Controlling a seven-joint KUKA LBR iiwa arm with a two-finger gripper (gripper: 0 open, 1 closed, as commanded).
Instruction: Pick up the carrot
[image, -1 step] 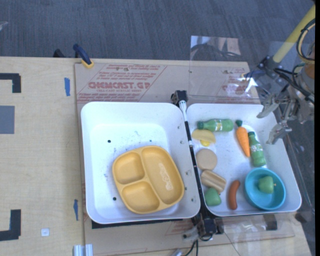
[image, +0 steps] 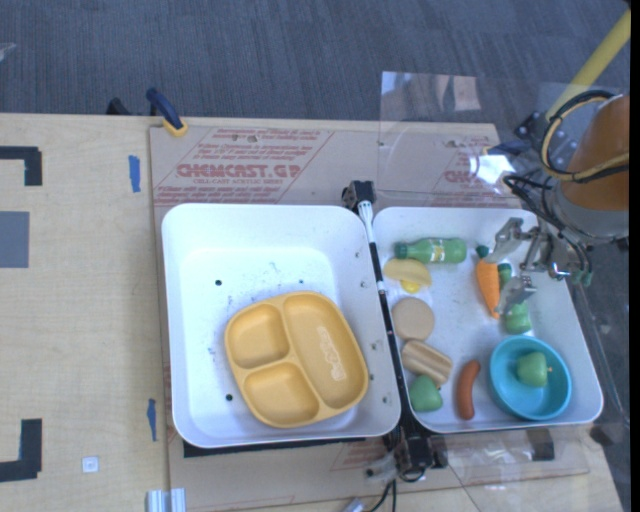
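Nearest the lens, the yellow divided plate (image: 293, 357) is seen lying in the left bin (image: 200, 240). Across in the right bin (image: 585, 370), the carrot (image: 488, 284) lies beside a green bottle (image: 432, 250), with the hand (image: 522, 262) poised just right of it, seemingly lined up for a grab. Whether the hand is open cannot be told. Cardboard (image: 260, 165) is spread beneath both bins on the pale desk (image: 70, 330).

Toy food and a divided plate lying in two bins
A yellow divided plate (image: 294, 357) is sitting in the left bin (image: 190, 250); a blue bowl (image: 505, 390) is holding a green fruit (image: 532, 369).
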